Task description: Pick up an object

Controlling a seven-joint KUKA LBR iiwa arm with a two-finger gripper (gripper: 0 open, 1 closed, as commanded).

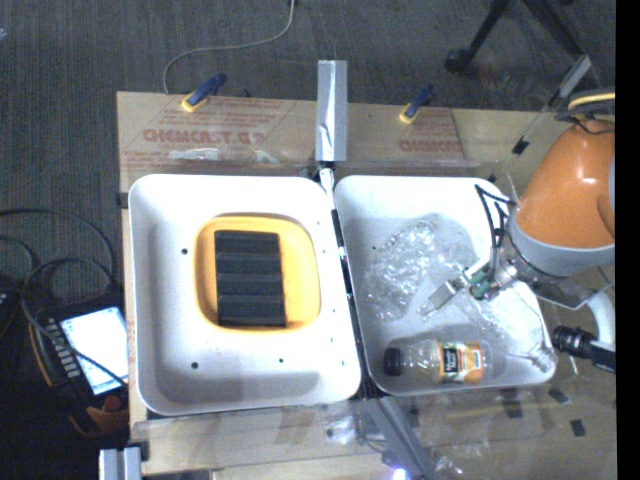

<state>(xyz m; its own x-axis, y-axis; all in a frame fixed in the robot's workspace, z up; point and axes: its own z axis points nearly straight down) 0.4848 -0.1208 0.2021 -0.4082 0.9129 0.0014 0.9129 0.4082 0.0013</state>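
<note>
White plastic forms both shallow bins on the desk (150,128), set side by side and meeting at a narrow seam. The left bin (160,368) holds a yellow tray-like dish (305,268) with a black ribbed block (250,278) lying in its hollow, near the bin's middle. The right bin (350,218) holds three clear things: a crumpled clear plastic wrapper (400,263) toward its centre, a clear bottle (440,360) lying on its side along the near wall, and a clear plastic cup or bottle (515,318) near the right wall, hard to make out.

The bottle on its side has a dark cap pointing left, an orange label around its middle and brownish liquid inside. It is apart from the claw.

The claw (455,290) hangs low in the right bin, at the right edge of the crumpled wrapper; whether its fingers are spread or closed cannot be told, and nothing is clearly seen between them. The grey and orange arm (565,203) comes in from the right.

The desk is pale wood board with faded red lettering, two blue-and-yellow clamps (203,92) on its far edge. Around it lies dark carpet (60,68), with cables and a lit tablet (95,343) at the left.
</note>
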